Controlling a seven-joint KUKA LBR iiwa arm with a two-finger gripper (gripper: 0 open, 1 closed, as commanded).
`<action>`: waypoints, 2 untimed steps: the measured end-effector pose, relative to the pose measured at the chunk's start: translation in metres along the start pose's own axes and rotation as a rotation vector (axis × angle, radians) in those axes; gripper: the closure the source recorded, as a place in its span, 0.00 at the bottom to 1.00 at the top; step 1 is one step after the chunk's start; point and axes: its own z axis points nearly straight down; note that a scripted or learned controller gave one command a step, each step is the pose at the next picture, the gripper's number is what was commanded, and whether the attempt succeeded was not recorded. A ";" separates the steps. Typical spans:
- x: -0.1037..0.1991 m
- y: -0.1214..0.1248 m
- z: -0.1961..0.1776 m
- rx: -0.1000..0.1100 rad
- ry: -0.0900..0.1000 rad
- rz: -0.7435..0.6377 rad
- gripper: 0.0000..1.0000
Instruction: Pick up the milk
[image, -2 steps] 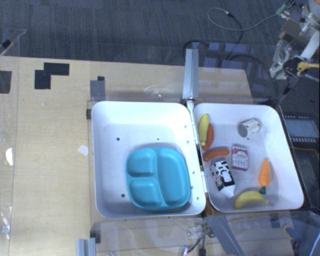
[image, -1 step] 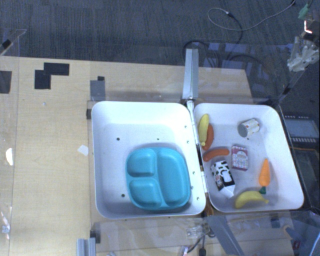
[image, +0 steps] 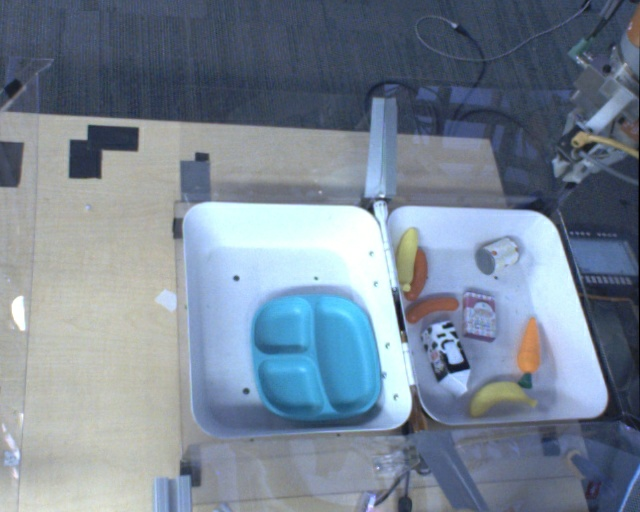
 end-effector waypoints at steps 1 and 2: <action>-0.048 0.012 -0.079 -0.003 0.001 -0.177 1.00; -0.045 0.012 -0.089 -0.005 0.001 -0.184 1.00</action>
